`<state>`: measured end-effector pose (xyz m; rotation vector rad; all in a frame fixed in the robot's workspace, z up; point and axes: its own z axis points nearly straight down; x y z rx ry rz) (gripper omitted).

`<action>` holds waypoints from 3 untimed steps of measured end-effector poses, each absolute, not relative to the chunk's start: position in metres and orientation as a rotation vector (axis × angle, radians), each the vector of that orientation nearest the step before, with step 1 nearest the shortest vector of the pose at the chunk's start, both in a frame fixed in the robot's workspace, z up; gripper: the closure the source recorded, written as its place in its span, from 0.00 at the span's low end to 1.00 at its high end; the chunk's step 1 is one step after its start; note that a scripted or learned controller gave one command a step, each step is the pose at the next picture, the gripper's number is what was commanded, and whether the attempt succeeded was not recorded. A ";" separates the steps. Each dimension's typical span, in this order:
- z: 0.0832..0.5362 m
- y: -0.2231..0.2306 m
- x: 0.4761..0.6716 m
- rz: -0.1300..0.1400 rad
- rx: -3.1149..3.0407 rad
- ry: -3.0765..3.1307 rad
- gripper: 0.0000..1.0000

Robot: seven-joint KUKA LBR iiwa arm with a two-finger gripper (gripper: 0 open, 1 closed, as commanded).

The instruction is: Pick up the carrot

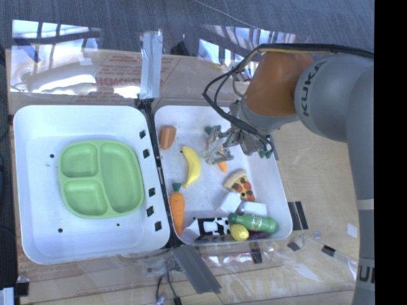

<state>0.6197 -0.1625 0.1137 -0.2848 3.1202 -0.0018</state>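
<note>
The claw [219, 146], its grip state unclear to me, hangs near the banana [190, 164], well apart from the carrot [177, 212], so it might grab wrongly.

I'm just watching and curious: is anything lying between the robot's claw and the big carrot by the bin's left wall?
Yes. The gripper hangs over the upper middle of the right bin, and the carrot lies at its lower left wall. The banana lies roughly on the line between them. From above, though, the carrot is uncovered.
</note>
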 end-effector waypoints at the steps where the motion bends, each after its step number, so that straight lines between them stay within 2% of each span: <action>1: 0.114 -0.162 0.620 -0.002 -0.286 3.120 0.00; 2: 0.125 -0.161 0.621 -0.004 -0.291 3.115 1.00; 3: 0.124 -0.161 0.621 -0.003 -0.292 3.115 0.00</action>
